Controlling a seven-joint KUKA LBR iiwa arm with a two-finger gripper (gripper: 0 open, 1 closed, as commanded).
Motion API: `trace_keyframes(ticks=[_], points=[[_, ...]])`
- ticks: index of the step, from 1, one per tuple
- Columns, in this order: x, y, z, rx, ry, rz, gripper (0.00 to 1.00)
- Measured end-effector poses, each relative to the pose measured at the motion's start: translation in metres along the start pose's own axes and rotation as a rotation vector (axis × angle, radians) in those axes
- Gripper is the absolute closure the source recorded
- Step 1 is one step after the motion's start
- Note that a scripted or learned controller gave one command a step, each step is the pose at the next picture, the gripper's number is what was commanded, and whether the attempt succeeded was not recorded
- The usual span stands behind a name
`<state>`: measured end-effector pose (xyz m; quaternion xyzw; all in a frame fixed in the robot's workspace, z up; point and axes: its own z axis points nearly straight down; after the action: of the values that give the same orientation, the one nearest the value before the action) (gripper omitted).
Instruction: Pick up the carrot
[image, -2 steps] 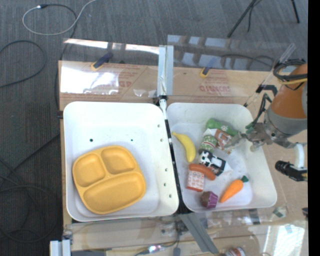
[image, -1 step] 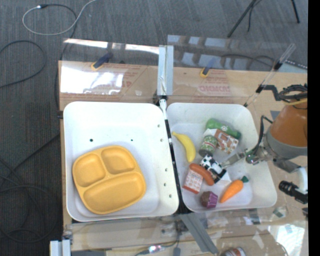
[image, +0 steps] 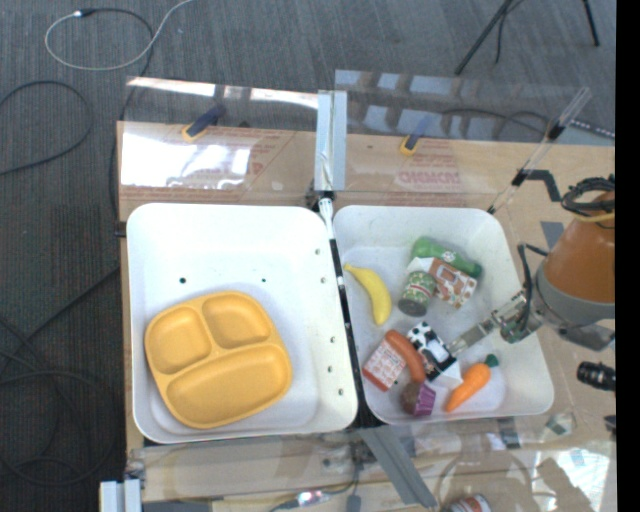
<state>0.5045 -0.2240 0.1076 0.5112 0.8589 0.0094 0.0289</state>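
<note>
1. Carrot (image: 468, 386) lies in the right bin (image: 520, 262), at its near right corner, tilted, green top far.
2. End effector (image: 462, 346) is just left of it, above a black-and-white toy (image: 428, 342). I cannot tell how open it is, or if it holds anything.
3. Best move: slide right, come down over the carrot's middle, squeeze across the thin way.

we see a robotics lab: a plywood bench (image: 300, 165) stands on grey carpet (image: 60, 200), with loose black cables (image: 95, 40) trailing over the floor behind and left of the bench, and clear plastic panels (image: 225, 100) along its far edge.
</note>
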Motion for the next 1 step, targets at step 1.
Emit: trace_keyframes(ticks=[1], points=[[-0.0003, -0.0007, 0.0000, 0.001, 0.000, -0.186, 0.00]])
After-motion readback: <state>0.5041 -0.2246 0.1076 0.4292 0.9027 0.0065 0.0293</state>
